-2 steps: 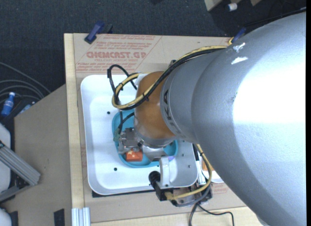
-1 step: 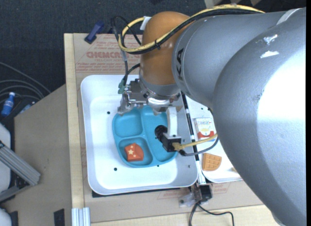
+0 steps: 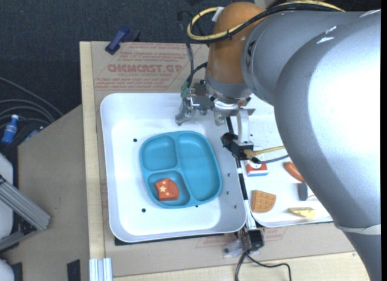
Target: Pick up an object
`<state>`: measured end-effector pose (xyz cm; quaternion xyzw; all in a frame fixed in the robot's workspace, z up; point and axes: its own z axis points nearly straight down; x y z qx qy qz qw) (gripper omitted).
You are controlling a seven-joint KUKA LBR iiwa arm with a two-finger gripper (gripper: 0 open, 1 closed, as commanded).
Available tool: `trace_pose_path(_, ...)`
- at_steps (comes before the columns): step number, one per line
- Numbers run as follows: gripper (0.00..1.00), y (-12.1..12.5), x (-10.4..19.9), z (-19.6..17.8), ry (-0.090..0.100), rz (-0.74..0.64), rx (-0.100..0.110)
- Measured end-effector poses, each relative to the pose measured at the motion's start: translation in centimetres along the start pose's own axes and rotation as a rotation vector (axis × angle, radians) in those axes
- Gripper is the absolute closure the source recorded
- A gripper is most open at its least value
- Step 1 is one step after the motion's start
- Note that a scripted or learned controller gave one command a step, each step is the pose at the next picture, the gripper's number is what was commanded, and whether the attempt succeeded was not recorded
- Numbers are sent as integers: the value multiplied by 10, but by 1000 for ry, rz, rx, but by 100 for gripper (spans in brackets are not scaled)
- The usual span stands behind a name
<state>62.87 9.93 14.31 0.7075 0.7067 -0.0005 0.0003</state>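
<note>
A blue divided plate (image 3: 205,171) lies in the left white bin (image 3: 118,159). A small red block with a yellow star (image 3: 165,189) sits in the plate's near-left compartment. My gripper (image 3: 213,114) hangs below the orange band, over the far edge of the left bin near the wall between the two bins. It is above and beyond the plate and nothing shows in its grasp. The right bin (image 3: 275,220) holds a waffle piece (image 3: 263,201), a red, white and blue item (image 3: 256,168), an orange piece (image 3: 293,171) and a yellow piece (image 3: 301,212).
The big grey arm covers most of the right bin. A thin yellow stick (image 3: 269,151) lies near the divider. A cardboard sheet (image 3: 145,65) with a blue clip (image 3: 118,40) lies behind the bins. Cables run along the left floor.
</note>
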Motion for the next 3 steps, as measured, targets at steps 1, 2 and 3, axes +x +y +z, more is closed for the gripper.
trace_pose_path(1, 0, -54, -53, -42, 1, 0, 3)
trace_pose_path(2, 0, 30, -103, -42, 0, 0, -1)
trace_pose_path(3, 0, 25, -172, -42, 0, 0, 0)
